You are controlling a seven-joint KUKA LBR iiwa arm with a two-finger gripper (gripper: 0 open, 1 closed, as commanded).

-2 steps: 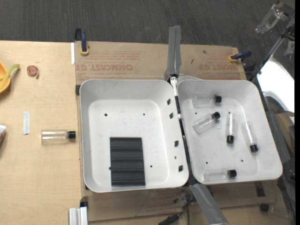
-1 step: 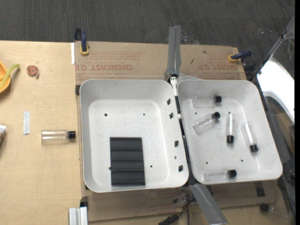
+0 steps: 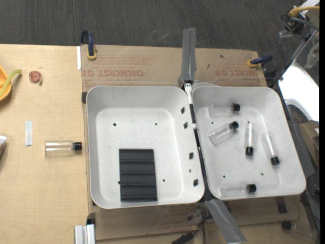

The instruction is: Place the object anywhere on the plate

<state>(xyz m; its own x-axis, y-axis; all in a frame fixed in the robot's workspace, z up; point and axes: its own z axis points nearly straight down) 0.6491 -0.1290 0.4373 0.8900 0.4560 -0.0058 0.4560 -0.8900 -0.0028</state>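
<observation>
A black ribbed plate [image 3: 137, 175] lies flat in the left bin [image 3: 101, 105], against its near wall. Several clear vials with black caps lie scattered in the right bin [image 3: 284, 117]. One vial [image 3: 223, 109] rests near the far wall, and another vial [image 3: 223, 132] lies slanted just below it. Two more stand side by side toward the right, the nearer one [image 3: 249, 139] lengthwise. The last vial [image 3: 237, 189] lies along the near wall.
Outside the bins, one more clear vial [image 3: 62, 146] lies on the wooden bench at the left. A yellow object [image 3: 5, 83], a small pink disc [image 3: 34, 76] and a white strip [image 3: 28, 133] are there too. Clamps [image 3: 89, 43] hold the cardboard at the back.
</observation>
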